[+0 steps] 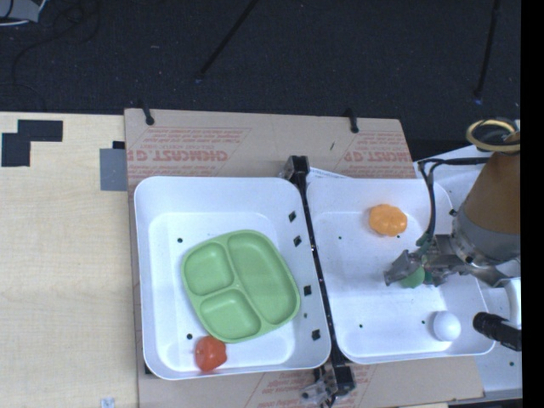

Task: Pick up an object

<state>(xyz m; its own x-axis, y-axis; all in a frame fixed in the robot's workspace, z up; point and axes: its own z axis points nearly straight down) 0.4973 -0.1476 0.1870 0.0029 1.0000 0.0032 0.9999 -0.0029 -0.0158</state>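
My gripper (408,273) is low in the right bin (365,330), near its right side, with the orange-banded arm behind it at the right edge. A small green object (414,278) shows at the fingertips; how the grip stands on it is unclear. An orange rounded object (388,220) lies in the same bin, up and to the left of the gripper. A white ball (444,325) rests near the bin's front right corner. The left bin (161,219) holds a green divided plate (240,285) and a red object (211,353) by its front wall.
A black divider (310,262) with clips runs between the two bins. Brown cardboard (263,147) lies under and behind the bins. A black part (501,328) juts in at the right, close to the white ball.
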